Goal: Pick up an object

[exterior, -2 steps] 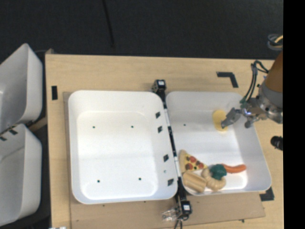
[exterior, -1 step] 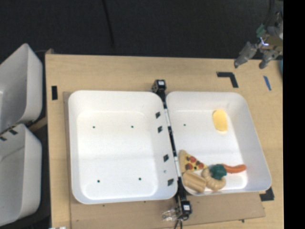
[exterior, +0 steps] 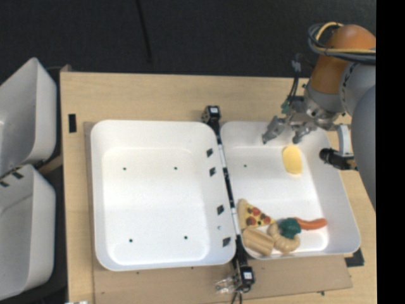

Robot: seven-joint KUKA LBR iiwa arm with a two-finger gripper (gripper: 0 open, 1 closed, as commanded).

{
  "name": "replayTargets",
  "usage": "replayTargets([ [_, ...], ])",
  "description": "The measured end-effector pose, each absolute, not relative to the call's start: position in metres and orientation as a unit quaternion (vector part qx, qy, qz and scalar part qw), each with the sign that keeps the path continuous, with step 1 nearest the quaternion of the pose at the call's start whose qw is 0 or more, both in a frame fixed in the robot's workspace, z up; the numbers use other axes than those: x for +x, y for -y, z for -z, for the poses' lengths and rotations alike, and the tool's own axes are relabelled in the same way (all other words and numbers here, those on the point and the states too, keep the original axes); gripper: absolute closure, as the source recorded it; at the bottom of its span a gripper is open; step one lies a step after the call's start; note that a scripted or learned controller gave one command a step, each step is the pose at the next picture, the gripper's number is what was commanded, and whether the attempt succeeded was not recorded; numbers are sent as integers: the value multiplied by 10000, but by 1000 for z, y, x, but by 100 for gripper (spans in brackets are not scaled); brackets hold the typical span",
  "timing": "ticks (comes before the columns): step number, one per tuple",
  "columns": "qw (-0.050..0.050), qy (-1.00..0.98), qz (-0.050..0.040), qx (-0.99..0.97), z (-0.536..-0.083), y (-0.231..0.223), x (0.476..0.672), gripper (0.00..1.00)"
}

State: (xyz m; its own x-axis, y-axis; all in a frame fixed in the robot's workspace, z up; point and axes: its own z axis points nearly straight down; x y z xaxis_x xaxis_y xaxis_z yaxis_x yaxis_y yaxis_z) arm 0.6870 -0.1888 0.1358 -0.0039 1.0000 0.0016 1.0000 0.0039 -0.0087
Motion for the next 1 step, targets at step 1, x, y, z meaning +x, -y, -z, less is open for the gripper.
replayTargets([
  [1, -13, 7067, -6, -7075, -198, 170, 689, 0],
])
